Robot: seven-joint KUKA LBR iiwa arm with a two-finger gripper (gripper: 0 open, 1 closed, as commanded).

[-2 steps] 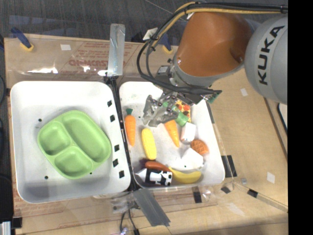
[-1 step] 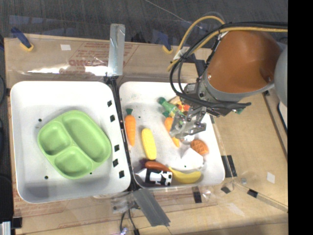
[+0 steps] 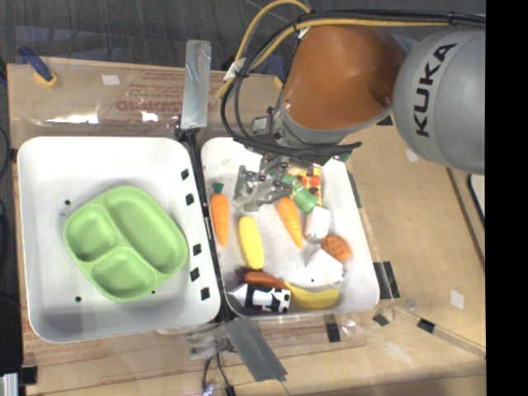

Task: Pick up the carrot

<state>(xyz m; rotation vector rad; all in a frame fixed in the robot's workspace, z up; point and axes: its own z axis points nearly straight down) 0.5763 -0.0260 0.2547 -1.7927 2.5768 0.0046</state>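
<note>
The long orange toy carrot with a green tip [image 3: 219, 218] is lying lengthwise just inside the divider-side wall of the right-hand shallow white bin [image 3: 360, 221], down and to the left of the metal two-finger gripper [image 3: 257, 190], near it but apart from it. A second, shorter orange carrot piece [image 3: 289, 221] is sitting just below and to the right of the gripper, tilted, so either could be the target; the nearer one looks like the easier approach. I cannot tell how the gripper's jaws are standing; nothing is visibly pinched in them. For a clean pick, the jaws should be closing across the carrot's narrow width, centred on its body. The yellow plastic corn cob [image 3: 251, 242] is lying just below the gripper, between the two carrots, crowding both. The long carrot is leaving little room on its wall side. To the gripper's far left, the green divided plastic plate [image 3: 124, 242] is resting in the left-hand white bin [image 3: 41, 180], well apart.
</note>
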